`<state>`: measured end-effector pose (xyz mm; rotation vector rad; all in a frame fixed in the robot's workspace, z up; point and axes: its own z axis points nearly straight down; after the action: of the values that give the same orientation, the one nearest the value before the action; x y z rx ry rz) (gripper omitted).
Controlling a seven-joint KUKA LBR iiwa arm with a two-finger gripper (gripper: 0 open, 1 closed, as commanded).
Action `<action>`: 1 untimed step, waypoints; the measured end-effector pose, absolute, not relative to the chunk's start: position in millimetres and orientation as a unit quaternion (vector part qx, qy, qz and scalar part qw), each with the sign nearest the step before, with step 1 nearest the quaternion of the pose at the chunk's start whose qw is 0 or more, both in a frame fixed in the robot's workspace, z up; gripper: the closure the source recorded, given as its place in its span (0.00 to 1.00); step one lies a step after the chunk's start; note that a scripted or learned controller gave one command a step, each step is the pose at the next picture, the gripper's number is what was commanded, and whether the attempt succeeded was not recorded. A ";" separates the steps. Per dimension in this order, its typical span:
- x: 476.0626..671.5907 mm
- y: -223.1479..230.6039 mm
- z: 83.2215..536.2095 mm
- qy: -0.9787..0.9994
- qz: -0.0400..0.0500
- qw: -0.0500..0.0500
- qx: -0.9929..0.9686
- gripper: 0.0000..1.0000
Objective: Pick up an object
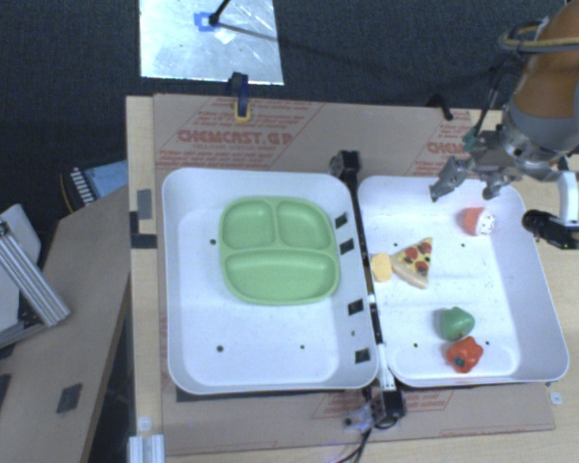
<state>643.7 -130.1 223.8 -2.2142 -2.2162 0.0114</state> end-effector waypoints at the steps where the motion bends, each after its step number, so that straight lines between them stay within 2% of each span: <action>1: 646.0 -129.9 232.3 -0.708 0.000 -0.001 -0.706 0.00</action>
<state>646.0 -129.9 232.3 -2.2194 -2.2258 -0.0009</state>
